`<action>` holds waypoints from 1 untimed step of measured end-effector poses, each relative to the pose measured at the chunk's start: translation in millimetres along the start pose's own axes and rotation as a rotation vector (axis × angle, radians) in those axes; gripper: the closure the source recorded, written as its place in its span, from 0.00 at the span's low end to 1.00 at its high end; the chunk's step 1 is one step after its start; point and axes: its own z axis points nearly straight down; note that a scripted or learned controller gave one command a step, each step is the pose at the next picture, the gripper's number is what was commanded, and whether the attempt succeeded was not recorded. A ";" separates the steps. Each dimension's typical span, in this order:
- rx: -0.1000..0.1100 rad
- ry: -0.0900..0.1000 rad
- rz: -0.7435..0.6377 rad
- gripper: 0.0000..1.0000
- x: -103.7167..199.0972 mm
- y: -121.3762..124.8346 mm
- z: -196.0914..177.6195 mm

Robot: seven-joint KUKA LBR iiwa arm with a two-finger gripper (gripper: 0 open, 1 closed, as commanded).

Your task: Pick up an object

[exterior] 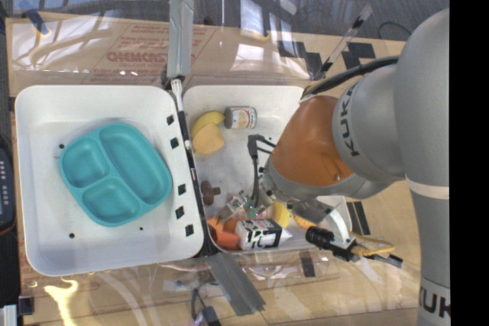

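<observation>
Worktop [99, 50] is tan under glossy clear sheeting with red print, carrying two shallow white bins side by side, left bin [30, 164] touching right bin [283, 97], grey tape strip [180, 34] above their joint.

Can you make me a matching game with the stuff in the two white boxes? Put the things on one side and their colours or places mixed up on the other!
Things:
1. divided plate
2. banana
3. small jar
4. robot arm band

Clues:
A. orange
B. teal, in the left bin
C. yellow
D. lying beside the banana, near the right bin's far wall

Pairs: 1-B, 2-C, 3-D, 4-A
</observation>
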 end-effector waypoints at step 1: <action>-0.002 -0.001 -0.003 1.00 -1.0 0.8 -10.1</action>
